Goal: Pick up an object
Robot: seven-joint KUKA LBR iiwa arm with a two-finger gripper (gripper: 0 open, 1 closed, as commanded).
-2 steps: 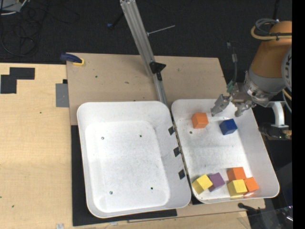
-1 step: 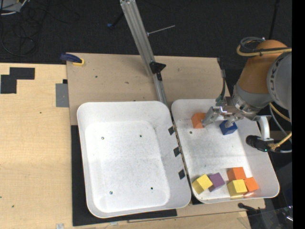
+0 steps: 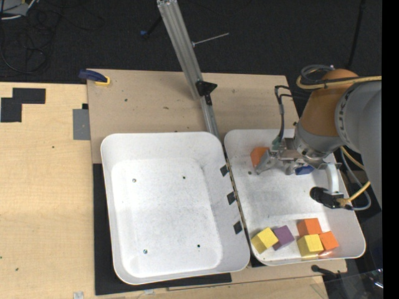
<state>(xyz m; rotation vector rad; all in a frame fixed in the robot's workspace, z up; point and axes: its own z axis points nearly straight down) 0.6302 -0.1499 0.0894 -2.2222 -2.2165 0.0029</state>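
- The gripper point(image 3: 267, 162) is hovering low over the right bin point(image 3: 274, 195) near its far edge, just beside an orange block point(image 3: 258, 155); whether its jaws are wide or gripping is impossible to tell.
- Yellow point(image 3: 264, 239), purple point(image 3: 283, 235), orange point(image 3: 309, 227) and more blocks are lying along the bin's near edge.
- The left bin point(image 3: 165, 207) is lying alongside.

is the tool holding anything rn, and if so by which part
Cannot be told. The tool is low in the right bin, right beside an orange block, but the view does not show the block between its fingers.
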